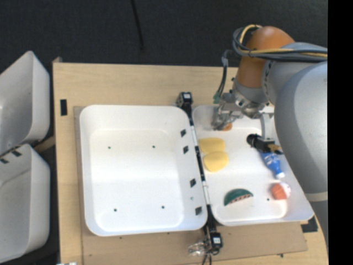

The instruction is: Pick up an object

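My gripper [223, 121] hangs low over the far left corner of the right bin [248, 217]. A small orange-brown thing [225, 127] shows just beneath its tip, and I cannot make out whether it is gripped. Two yellow lumps lie touching near the bin's left wall, one [212, 145] behind the other [215, 160]. A green slice with a red edge [238, 196] lies toward the front. A blue tube [273, 165] and a red-orange piece [280, 191] lie along the right side, close to the arm.
The left bin [88, 148] stands beside the right one, with a row of black clips [194, 164] along the shared wall. The big grey arm body [303, 120] overhangs the right bin's right edge. White boxes [19, 104] stand off the bench to the left.
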`<state>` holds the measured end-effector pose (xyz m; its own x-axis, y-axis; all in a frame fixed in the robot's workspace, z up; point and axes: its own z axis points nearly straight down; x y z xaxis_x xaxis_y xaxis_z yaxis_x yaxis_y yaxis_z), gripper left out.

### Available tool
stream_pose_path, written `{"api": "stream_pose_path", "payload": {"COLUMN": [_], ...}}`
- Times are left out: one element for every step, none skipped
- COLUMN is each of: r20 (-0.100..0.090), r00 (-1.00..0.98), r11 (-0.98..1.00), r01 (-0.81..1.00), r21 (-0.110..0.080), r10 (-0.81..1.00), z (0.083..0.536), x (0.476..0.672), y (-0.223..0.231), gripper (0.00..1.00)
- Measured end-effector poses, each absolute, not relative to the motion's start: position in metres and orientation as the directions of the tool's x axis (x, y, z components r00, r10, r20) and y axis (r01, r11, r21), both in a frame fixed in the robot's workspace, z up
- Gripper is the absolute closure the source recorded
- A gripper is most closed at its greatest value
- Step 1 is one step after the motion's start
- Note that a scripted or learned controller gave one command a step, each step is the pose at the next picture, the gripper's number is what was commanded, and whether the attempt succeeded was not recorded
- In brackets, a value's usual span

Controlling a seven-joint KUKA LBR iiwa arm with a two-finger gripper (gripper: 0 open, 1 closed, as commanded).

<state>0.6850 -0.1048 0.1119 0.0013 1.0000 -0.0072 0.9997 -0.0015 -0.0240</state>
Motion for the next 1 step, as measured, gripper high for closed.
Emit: {"api": "stream_pose_path", "payload": {"r20": [0.0], "r00": [-0.009], "r11": [0.009], "r01": [1.0], "r21": [0.019], "r10": [1.0], "z": [0.2693], "x": [0.6925], "y": [-0.039], "gripper": [1.0]}}
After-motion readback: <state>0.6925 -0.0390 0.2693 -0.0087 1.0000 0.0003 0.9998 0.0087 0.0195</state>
